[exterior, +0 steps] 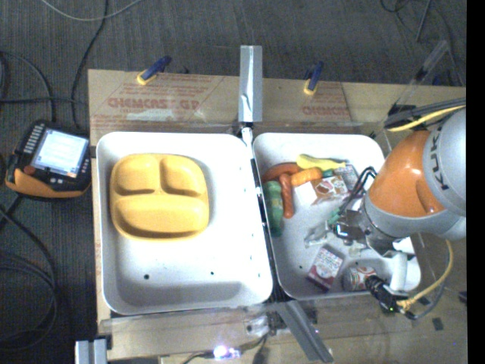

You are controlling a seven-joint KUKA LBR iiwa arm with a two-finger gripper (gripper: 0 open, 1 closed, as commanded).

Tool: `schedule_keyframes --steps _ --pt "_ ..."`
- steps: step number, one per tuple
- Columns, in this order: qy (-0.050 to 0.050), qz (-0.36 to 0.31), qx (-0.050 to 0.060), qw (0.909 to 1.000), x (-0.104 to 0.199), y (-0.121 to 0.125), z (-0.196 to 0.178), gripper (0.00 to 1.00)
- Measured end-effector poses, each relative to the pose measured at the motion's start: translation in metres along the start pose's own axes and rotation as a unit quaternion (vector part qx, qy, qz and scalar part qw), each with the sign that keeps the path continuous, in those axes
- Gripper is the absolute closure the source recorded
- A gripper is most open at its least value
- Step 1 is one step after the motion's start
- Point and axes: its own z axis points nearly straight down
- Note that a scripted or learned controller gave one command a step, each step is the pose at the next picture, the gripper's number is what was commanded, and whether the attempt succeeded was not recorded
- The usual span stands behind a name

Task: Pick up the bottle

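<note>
Two white bins sit side by side on the surface (pixel 216 101). The left bin (pixel 136 279) holds a yellow tray (pixel 161 196) with three compartments, lying toward its far left part. The right bin (pixel 292 268) holds a cluster of small things: a green bottle (pixel 273 208) lies on its side along the bin's left wall, its length running near to far; just right of it lies an orange carrot-like piece (pixel 297 178), and beyond that, toward the far wall, a yellow banana (pixel 322 161). A small printed packet (pixel 332 186) rests right of the carrot, and a red and white packet (pixel 325 267) lies near the bin's near edge, with a round tin (pixel 355 278) just right of it. The arm (pixel 413 184), grey with an orange band, reaches in from the right over the right bin's right part. The pincer (pixel 333 230) hangs in the middle of that bin, well right of the bottle and apart from it; whether its tips are apart or together cannot be told from this view. A pendant (pixel 49 161) with a lit screen lies on the floor left of the surface.
</note>
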Motion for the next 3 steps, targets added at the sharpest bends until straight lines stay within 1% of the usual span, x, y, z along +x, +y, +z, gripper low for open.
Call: schedule_keyframes --steps 1,2,3 --pt "-0.003 -0.027 -0.007 0.9996 0.042 0.016 0.011 0.0" --pt "-0.001 -0.098 -0.008 0.9952 -0.014 0.082 0.011 0.0" --pt "-0.002 -0.042 -0.009 0.9991 -0.021 0.023 0.01 0.0"
